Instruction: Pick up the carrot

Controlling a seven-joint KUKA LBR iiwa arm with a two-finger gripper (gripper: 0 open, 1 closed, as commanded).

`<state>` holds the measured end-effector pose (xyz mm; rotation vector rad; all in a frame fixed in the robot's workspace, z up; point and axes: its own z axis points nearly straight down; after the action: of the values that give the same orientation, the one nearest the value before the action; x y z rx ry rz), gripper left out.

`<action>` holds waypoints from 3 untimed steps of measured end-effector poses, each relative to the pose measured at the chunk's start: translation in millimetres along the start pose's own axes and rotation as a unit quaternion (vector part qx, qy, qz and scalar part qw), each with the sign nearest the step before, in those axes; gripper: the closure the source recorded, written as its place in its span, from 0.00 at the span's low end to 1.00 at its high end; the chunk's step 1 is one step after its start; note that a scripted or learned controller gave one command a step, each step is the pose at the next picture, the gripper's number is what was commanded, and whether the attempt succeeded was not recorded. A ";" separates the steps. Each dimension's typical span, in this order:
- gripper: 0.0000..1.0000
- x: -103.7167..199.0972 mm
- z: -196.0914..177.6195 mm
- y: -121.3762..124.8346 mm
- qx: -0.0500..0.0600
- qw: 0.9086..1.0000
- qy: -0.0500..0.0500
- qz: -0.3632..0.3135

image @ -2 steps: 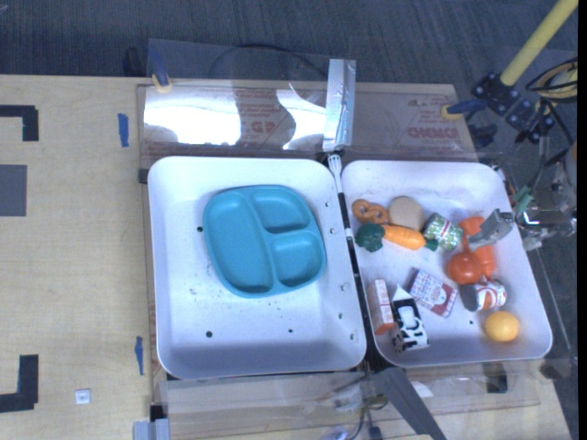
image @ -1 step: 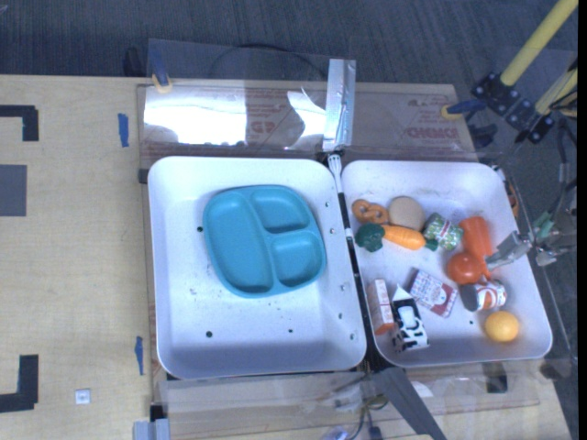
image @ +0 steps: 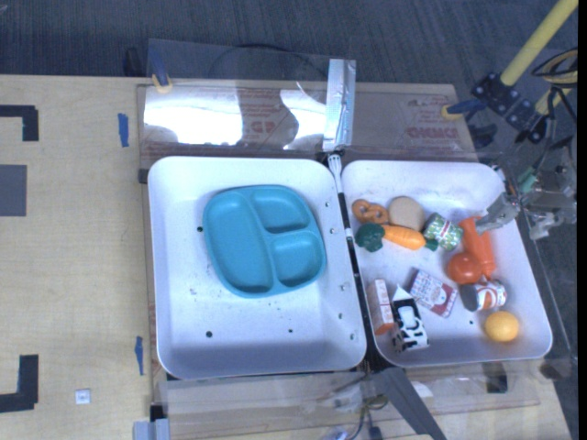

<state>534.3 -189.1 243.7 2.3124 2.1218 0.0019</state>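
While the carrot (image: pixel 402 237) lies in the far left part of the right bin (image: pixel 537 324), a green broccoli piece (image: pixel 370 237) touches its left end, with a pretzel (image: pixel 369 212) and a tan ball (image: pixel 406 213) just beyond and a green can (image: pixel 442 233) at its right. Whether the hand (image: pixel 501 211) at the bin's far right edge is open or closed cannot be told. A blue plate (image: pixel 264 239) sits in the left bin (image: pixel 174 319).

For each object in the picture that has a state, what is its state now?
Orange carrot with green top: lying flat in the right white bin, not gripped.
Blue divided plate: lying flat in the left white bin, nothing on it.
Yellow round fruit: resting near the right bin's corner.
Red-and-white carton: lying on its side.
Gripper: over the right bin's far right edge, apart from the carrot.
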 end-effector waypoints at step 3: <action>1.00 100.6 122.0 39.9 -0.001 0.992 0.001 -0.127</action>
<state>583.0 -92.5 121.7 2.0236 2.3984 0.0038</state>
